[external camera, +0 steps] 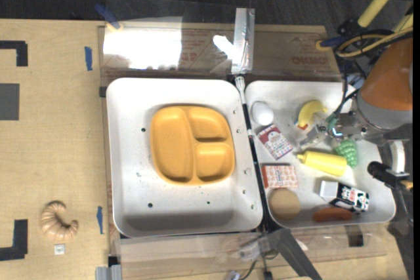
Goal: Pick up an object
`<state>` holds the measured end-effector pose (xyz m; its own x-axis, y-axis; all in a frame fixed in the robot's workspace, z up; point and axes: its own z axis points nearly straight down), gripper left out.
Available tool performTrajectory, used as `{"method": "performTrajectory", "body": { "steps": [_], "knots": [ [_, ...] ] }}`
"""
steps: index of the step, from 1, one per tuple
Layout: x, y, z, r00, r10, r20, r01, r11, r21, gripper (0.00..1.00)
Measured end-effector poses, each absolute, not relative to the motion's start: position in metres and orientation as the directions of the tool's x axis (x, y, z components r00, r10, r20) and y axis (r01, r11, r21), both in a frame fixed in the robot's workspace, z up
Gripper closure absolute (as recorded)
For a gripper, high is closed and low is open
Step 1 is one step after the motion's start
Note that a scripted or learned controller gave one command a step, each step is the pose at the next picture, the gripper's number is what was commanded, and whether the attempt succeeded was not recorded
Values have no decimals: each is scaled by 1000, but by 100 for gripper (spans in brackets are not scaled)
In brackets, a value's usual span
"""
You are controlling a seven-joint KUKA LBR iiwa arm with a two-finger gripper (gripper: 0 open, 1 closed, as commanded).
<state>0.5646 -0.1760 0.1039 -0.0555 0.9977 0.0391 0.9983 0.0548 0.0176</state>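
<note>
At the lower edge of the frame, in the right bin (387,210), we see a toy car (352,197) beside a small white block (328,189), a reddish sausage shape (331,214) and a round brown ball (285,202). Just above them lies a yellow bottle (323,162), its long axis running left to right with a slight downward tilt toward the right. Our end effector (326,128) hangs at the centre right of the frame, directly above the bottle in the picture and very close to it, with a yellow banana-like toy (309,112) just beyond and a green knobbly toy (348,153) to the bottle's right. We judge the bottle the likeliest target: it lies just toward the frame's bottom from the end effector, so the coming move turns on a short shift that way and a grip across its narrow width. Whether the end effector is released or clenched we cannot tell; cables and clutter hide it. Farther left, the other bin (125,141) carries an orange divided tray (192,143).
</note>
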Motion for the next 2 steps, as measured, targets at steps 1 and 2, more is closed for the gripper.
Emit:
{"method": "performTrajectory", "body": {
  "steps": [1, 2],
  "knots": [
    [522, -102, 88, -129, 992, 1, 992, 129, 9, 0],
    [524, -104, 100, -126, 992, -3, 992, 126, 15, 100]
  ]
}}
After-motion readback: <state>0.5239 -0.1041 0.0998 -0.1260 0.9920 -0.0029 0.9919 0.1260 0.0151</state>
